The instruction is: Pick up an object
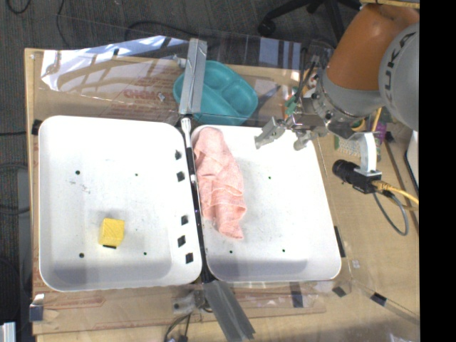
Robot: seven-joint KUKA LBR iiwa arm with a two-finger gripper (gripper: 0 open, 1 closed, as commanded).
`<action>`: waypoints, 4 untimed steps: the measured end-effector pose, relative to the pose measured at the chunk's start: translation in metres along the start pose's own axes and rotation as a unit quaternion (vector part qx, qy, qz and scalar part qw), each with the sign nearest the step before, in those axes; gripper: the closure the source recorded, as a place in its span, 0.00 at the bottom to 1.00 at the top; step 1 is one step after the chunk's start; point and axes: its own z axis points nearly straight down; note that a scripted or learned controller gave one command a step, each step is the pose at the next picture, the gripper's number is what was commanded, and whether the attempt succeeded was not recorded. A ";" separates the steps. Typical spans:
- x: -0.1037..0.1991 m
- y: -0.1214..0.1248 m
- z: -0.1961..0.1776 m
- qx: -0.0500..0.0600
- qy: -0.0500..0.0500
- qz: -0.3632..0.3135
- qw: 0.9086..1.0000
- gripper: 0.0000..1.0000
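Spread wide and gripping nothing, the tool (283, 134) hangs over the far edge of the right bin (299, 212), its two pale fingers (269, 132) splayed apart above bare white floor. Behind it the grey arm (370, 55) with its orange band reaches in from the desk's right edge.

Going by size: the desk (356, 219) itself, brown-topped, carries both white bins side by side. The left bin (92, 162) sits toward the left edge. A crinkled clear plastic sheet (107, 66) lies along the far edge, near the far left corner. A teal tray (221, 95) rests just beyond the bins, at the far edge. A pink cloth (219, 184), crumpled lengthwise, lies in the right bin against its left wall, well apart from the tool. Smallest is a yellow block (112, 232) in the left bin, toward its near left corner.
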 end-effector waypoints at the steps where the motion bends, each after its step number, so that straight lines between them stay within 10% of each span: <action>1: -0.045 0.012 0.154 0.000 0.001 -0.142 0.990 0.00; 2: 0.032 -0.032 0.193 -0.001 0.000 -0.234 0.972 0.00; 3: 0.031 -0.032 0.184 -0.001 0.000 -0.236 0.972 1.00; 4: 0.046 -0.010 0.061 -0.002 -0.001 -0.190 0.982 1.00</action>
